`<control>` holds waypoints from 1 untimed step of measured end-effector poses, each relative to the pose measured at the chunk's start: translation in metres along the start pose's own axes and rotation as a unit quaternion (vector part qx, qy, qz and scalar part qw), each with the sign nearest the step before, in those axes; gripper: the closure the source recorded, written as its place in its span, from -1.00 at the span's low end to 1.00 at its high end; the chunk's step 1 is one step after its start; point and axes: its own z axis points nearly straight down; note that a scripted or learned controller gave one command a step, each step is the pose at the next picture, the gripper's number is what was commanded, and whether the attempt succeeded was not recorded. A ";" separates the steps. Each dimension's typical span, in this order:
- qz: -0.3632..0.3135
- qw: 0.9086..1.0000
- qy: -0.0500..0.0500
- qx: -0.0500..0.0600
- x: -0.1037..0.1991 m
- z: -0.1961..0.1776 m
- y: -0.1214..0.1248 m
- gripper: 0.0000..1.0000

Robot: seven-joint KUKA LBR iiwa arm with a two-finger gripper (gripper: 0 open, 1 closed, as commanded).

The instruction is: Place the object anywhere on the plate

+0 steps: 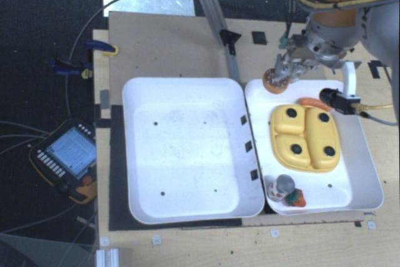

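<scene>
1. The end effector (280,74) hangs over the far left corner of the right bin (369,184), its fingers clamped on a small round brown object (274,82).
2. The object is raised, just beyond the yellow divided plate (305,137) lying in that bin.
3. An orange piece (312,102) lies by the plate's far edge.

Two shallow white bins sit side by side — the left bin (181,147) and the right bin (362,178). One yellow sectioned plate (306,137). One small round brown object (274,82), one orange carrot-like piece (309,102), one grey ball (285,183) and — seemingly — one red-and-green toy (297,198). One handheld pendant (67,156).
</scene>
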 end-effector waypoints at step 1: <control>0.000 1.000 0.000 0.000 0.059 -0.003 0.001 1.00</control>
